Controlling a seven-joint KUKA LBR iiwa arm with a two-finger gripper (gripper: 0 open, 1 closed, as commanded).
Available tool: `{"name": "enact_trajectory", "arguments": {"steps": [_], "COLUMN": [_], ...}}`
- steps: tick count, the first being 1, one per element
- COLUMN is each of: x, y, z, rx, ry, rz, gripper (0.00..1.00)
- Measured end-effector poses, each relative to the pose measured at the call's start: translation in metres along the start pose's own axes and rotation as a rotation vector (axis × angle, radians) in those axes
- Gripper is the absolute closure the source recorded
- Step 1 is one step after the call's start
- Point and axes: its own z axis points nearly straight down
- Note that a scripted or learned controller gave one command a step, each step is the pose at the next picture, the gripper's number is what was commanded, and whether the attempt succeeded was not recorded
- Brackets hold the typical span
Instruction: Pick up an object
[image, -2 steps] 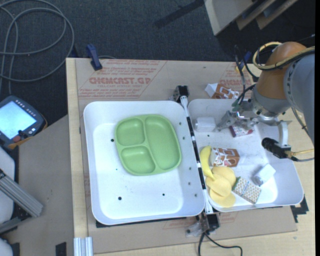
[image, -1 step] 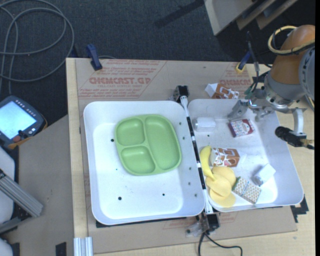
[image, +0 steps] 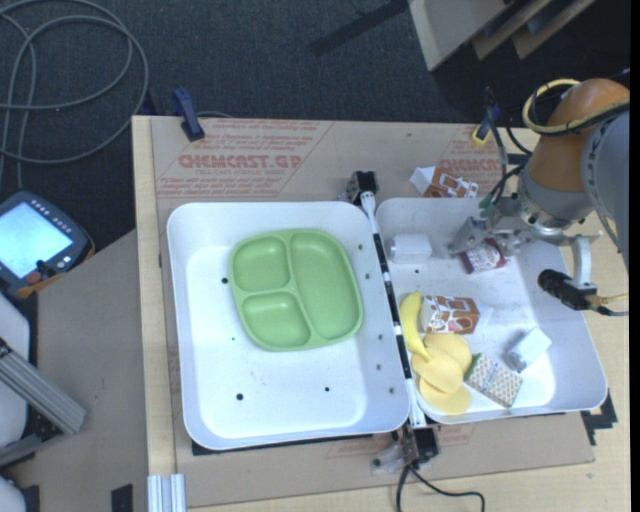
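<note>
1. Arm reaches in from the right; hand (image: 487, 240) low over the far part of the right bin (image: 590, 385).
2. Hand state: cannot tell whether wide or narrow.
3. Small red-and-white packet (image: 483, 259) lies right at the hand; held or merely touched, unclear.
4. Right bin also: banana (image: 412, 325), brown-and-white carton (image: 450, 315), patterned box (image: 494, 380).
5. Left bin (image: 200, 330): green divided plate (image: 296, 288).

Small red-and-white packet (image: 484, 258) under my pincer (image: 487, 236)

It lies flat on the floor of the right bin (image: 570, 385), up near the far wall, a crumpled little pouch with a dark red face and pale edges. My fingers sit just over its top edge; I cannot tell whether they touch it.
</note>
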Motion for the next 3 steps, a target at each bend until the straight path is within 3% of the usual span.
{"name": "enact_trajectory", "arguments": {"steps": [1, 2, 3], "x": [0.001, 0.001, 0.001], "y": [0.003, 0.003, 0.003], "z": [-0.013, -0.013, -0.023], "rx": [-0.009, -0.008, -0.010], "ry": [0.000, 0.000, -0.002], "rz": [-0.001, -0.001, -0.001], "gripper": [1.00, 0.00, 1.00]}}
